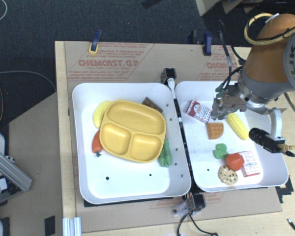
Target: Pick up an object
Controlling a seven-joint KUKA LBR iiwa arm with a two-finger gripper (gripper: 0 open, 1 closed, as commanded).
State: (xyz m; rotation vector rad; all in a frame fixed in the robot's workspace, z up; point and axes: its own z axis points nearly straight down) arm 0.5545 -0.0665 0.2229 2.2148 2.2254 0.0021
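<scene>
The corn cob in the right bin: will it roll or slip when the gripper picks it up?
The corn cob looks rounded and elongated, so it may roll if nudged sideways. Its surface seems glossy plastic, so it could slip. It lies close under the gripper.

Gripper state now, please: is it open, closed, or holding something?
Gripper: cannot be told; it hangs over the right bin, near the corn cob.

- Toy corn cob (237, 124): yellow, lying flat at a slant in the right bin, just beside an orange waffle-like piece (215, 130).
</scene>
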